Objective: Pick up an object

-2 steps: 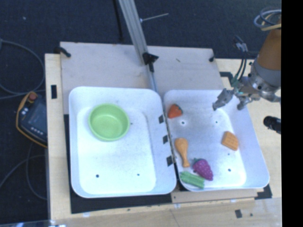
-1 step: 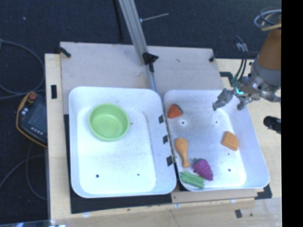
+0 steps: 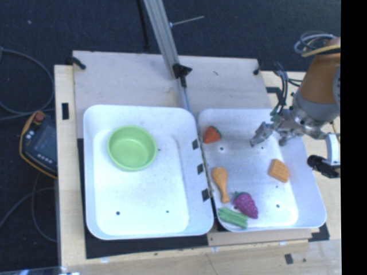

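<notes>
Gripper (image 3: pixel 265 134) hangs over the right bin (image 3: pixel 304 211), toward its upper middle, with the arm (image 3: pixel 318 90) coming in from three o'clock. Its fingers look spread apart with nothing between them, though they are small and somewhat blurred.

No object is named by the task, so any of the five in the right bin would do. A cracker (image 3: pixel 278 170) lies at about five o'clock from the gripper, nearby and well clear of the rest. A tomato (image 3: pixel 211 134) sits at nine o'clock, close to the bin's left wall. A drumstick (image 3: pixel 221 183) lies toward seven o'clock, and past it grapes (image 3: pixel 245 204) and a green pod (image 3: pixel 232 217) crowd the lower edge, the last two touching or nearly so. The left bin (image 3: pixel 97 153) bears only a green bowl (image 3: pixel 132 148).

My pick would be the cracker: it is nearest and stands alone, so the fingers can straddle it without nudging neighbours. It looks flat, so the fingers should come down low, almost to the bin floor, and close across its narrower span. The tomato is rounder and easier to pinch, but the wall beside it leaves little room for one finger. Centre over the target first, descend straight, then close and lift slowly to check the hold.
</notes>
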You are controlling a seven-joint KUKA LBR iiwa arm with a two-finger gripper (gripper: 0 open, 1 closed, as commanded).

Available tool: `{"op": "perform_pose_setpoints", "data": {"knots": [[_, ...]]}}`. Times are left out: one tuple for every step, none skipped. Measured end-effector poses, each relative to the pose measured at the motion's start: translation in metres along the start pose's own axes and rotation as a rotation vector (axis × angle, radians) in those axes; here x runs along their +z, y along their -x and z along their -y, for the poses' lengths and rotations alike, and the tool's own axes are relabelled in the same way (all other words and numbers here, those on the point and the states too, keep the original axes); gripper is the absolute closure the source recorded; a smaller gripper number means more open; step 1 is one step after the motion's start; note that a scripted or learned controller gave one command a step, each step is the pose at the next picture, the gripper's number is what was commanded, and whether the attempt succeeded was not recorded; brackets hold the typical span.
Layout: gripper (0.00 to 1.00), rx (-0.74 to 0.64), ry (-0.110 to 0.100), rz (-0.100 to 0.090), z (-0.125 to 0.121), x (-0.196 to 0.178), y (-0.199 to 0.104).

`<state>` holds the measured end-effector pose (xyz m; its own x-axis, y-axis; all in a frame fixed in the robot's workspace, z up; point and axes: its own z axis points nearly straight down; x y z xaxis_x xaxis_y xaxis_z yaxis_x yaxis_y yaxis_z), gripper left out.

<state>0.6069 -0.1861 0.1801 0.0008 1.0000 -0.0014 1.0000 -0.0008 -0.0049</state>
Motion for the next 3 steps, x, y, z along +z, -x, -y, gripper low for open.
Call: {"op": "perform_pose_setpoints", "data": {"knots": [[0.00, 0.001, 0.002, 0.001, -0.002, 0.045, 0.008], [0.00, 0.002, 0.003, 0.001, -0.002, 0.081, 0.009], [1.00, 0.005, 0.010, 0.002, -0.003, 0.067, 0.010]]}}
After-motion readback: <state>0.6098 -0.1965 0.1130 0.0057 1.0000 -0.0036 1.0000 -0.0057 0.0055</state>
